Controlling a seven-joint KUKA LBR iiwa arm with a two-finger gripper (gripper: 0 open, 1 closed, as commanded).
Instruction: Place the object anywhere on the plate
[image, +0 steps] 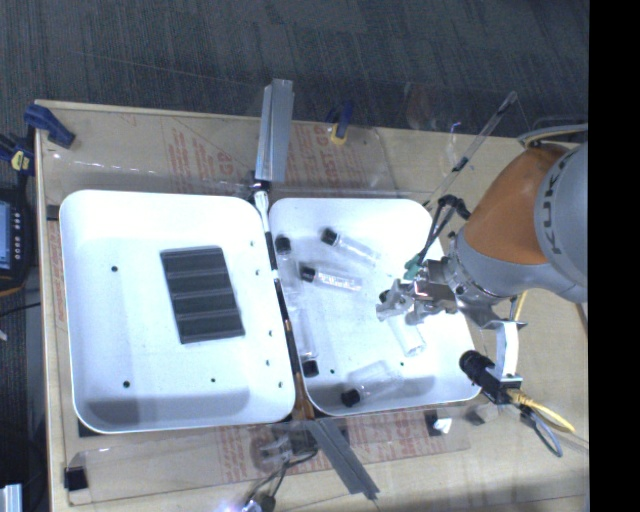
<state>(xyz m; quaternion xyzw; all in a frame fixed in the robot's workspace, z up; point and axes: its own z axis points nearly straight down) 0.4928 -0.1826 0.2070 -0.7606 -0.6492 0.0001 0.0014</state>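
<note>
A dark ribbed rectangular plate (203, 293) lies in the middle of the left white bin (90, 230). Several clear vials with black caps lie in the right bin (390, 215): one at the back (347, 243), one in the middle (330, 279), one at the front (368, 379). My gripper (404, 303) hangs low over the right side of that bin, just above another clear vial (413, 342). I see nothing plainly between its fingers.
A further vial (306, 345) lies along the right bin's left wall, and a loose black cap (283, 243) sits near the back left corner. A metal bar (272, 130) stands behind the gap between the bins. The arm's grey body (520, 250) overhangs the right rim.
</note>
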